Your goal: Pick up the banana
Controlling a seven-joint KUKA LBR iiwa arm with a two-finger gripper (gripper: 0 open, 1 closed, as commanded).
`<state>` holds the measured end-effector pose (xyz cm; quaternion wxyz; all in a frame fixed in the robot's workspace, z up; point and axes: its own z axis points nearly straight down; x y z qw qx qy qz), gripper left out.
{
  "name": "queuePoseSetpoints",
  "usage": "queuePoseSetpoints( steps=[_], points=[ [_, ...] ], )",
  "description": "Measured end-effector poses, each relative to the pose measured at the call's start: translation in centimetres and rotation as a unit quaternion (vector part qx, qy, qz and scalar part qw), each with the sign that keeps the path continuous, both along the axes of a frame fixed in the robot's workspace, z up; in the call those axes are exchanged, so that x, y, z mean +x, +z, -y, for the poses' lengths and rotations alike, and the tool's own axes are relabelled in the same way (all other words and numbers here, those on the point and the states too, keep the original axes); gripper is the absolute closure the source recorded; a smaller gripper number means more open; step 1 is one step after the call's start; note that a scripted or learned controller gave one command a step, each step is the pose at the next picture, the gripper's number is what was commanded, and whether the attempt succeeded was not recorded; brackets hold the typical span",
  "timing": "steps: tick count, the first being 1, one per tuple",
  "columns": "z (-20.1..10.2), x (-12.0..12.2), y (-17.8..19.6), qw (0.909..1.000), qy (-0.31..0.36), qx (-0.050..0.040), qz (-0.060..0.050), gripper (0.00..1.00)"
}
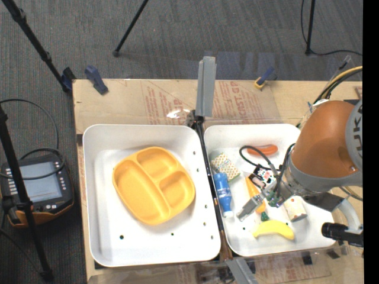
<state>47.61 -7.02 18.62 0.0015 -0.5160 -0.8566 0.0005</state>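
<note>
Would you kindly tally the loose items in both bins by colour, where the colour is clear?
Yellow: 2, divided plate and banana
Orange: 2, sausage-shaped piece and carrot-like piece
Blue: 1, bottle
Total: 5

Two bins side by side on the bench [148, 102]. Left bin [100, 141] holds a divided plate [154, 184], about centred. Right bin [237, 136] is crowded: bottle [222, 190] along its left wall, sausage [262, 150] toward the far edge, banana [274, 230] near the front edge, small block [295, 209] just behind the banana. Gripper [251, 205] sits between bottle and banana.
</note>
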Motion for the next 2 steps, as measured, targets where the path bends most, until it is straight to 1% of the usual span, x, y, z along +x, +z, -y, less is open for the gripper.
queuePoseSetpoints(
  steps=[1, 2],
  points=[
    [-0.03, 0.02, 0.83, 1.0, 0.001, 0.0003, -0.002, 1.0],
    [-0.04, 0.02, 0.83, 1.0, 0.001, 0.0003, -0.002, 0.0]
  ],
)
